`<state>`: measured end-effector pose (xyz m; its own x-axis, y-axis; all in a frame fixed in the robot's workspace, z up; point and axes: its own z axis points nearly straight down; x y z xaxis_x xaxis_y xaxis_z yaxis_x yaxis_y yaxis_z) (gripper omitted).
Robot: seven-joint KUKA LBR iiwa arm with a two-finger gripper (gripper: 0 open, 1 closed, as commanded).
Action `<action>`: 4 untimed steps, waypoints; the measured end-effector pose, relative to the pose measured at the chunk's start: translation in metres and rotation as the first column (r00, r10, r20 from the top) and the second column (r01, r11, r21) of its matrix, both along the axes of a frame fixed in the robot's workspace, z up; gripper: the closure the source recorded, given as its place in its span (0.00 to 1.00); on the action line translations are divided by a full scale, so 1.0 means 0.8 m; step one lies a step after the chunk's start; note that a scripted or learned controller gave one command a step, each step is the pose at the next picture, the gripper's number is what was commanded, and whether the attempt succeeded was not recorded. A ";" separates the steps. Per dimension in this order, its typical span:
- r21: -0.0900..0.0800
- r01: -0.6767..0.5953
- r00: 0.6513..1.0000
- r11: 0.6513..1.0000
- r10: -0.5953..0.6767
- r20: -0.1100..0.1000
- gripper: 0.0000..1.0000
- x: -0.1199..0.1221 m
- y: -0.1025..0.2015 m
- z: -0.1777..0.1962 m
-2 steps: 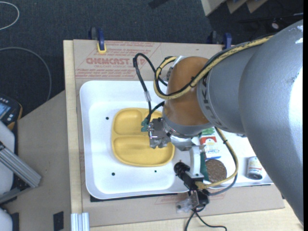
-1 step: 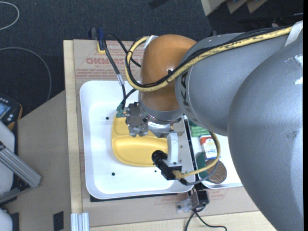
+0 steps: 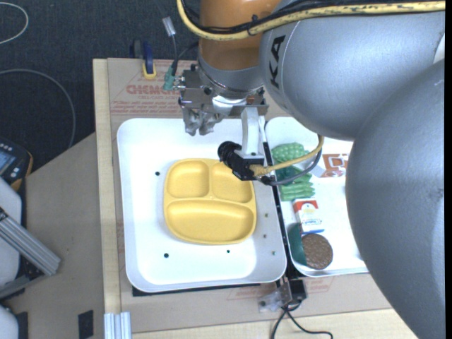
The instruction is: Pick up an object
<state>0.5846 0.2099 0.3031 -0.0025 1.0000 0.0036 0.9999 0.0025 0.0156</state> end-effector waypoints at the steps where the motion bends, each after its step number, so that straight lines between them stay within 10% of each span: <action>1: -0.007 0.001 1.000 1.000 -0.001 -0.027 1.00 0.032 0.018 -0.165; 2: -0.007 0.010 1.000 1.000 -0.010 -0.009 1.00 0.106 -0.076 -0.129; 3: -0.004 0.002 1.000 1.000 -0.002 -0.010 1.00 0.103 -0.068 -0.117; 4: -0.001 0.003 1.000 1.000 -0.003 -0.009 1.00 0.062 -0.024 -0.244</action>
<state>0.6338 0.1909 0.1077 0.0002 1.0000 0.0024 1.0000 -0.0002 0.0065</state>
